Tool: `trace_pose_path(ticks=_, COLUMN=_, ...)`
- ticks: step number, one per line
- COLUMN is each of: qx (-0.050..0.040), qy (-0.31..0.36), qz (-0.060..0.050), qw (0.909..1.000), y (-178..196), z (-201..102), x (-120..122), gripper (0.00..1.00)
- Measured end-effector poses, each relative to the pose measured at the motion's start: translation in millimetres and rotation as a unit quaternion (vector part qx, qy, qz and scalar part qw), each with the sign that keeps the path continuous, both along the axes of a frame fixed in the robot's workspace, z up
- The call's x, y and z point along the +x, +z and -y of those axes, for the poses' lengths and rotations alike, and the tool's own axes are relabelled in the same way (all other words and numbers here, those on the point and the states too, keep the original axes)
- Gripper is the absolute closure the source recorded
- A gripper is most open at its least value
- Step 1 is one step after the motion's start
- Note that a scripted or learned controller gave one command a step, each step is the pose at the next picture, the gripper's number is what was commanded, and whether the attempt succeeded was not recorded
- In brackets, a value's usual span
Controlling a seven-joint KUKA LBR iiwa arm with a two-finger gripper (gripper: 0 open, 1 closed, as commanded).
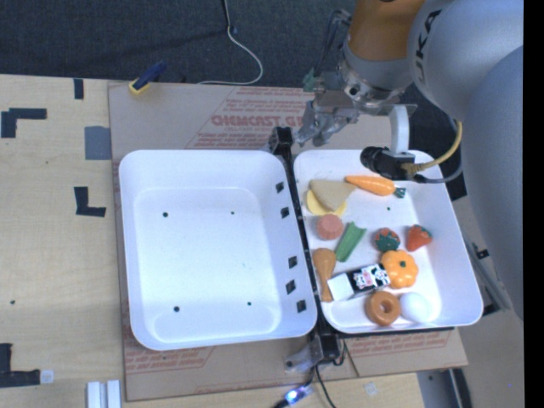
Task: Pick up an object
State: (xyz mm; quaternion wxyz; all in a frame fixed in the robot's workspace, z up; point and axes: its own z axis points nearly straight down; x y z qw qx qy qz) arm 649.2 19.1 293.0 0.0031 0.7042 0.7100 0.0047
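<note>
All that I could pick lies in the right bin [463,253]. At its far side a carrot [371,184] lies across, with a pale yellow wedge [328,196] left of it. Nearer sit a pink round piece [331,226], a green pod [349,241], a tomato with a green top [387,240] and a strawberry [418,238]. Nearest lie a tan drumstick shape [324,267], a small black-and-white carton [360,280], an orange pumpkin [399,269], a brown doughnut [383,308] and a white egg [416,306].

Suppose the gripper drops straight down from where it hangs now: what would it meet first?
Probably the far rim of the right bin, near the divider; the gripper hangs above it, though depth is unclear.
</note>
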Motion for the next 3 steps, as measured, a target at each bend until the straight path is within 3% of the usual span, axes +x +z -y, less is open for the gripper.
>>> trace_pose_path(ticks=1, qx=0.0007, qy=0.003, qz=-0.007, qw=1.0, y=-14, z=-118, x=-36, gripper=1.0)
trace_pose_path(ticks=2, qx=0.0004, qy=0.002, qz=-0.006, qw=1.0, y=-8, z=-214, x=-52, gripper=1.0)
trace_pose_path(ticks=3, qx=0.0006, qy=-0.002, qz=0.002, qw=1.0, y=107, z=-215, x=21, gripper=1.0)
